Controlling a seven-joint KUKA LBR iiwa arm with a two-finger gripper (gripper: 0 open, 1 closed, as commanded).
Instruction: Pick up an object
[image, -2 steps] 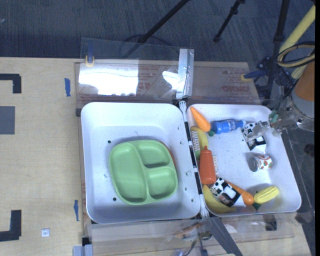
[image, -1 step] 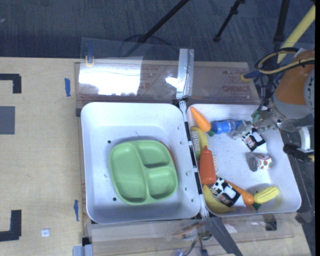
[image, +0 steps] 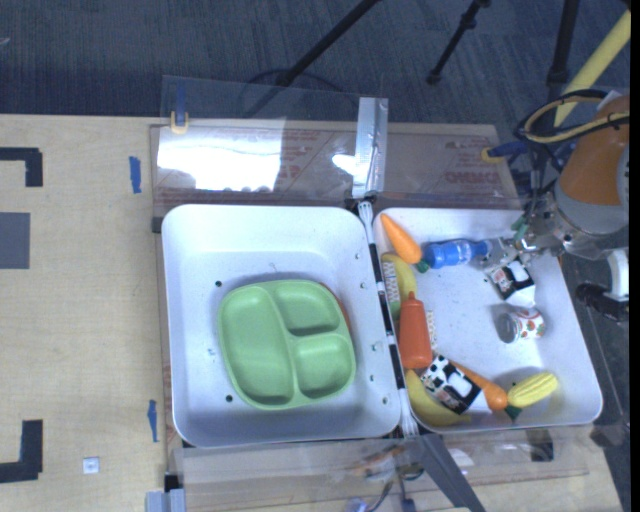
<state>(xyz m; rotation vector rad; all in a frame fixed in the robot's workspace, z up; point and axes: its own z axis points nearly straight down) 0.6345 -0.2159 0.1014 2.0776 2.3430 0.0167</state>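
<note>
The right bin (image: 570, 330) holds several small toys. An orange carrot (image: 400, 238) and a blue bottle (image: 455, 252) lie near its back edge. A small black-and-white object (image: 512, 281) sits just below my gripper (image: 521, 243), which hangs over the bin's back right corner. A small grey and red cup (image: 525, 324) lies in the middle right. Along the left wall lies a tall orange bottle (image: 413, 335). At the front are a black-and-white cow toy (image: 447, 384), a banana (image: 428, 408) and a yellow corn cob (image: 532, 388).
A green divided plate (image: 288, 343) lies in the left bin (image: 200, 250). A clear plastic wall (image: 260, 140) stands behind the bins. Yellow and black cables (image: 560, 110) loop at the upper right beside the arm.
</note>
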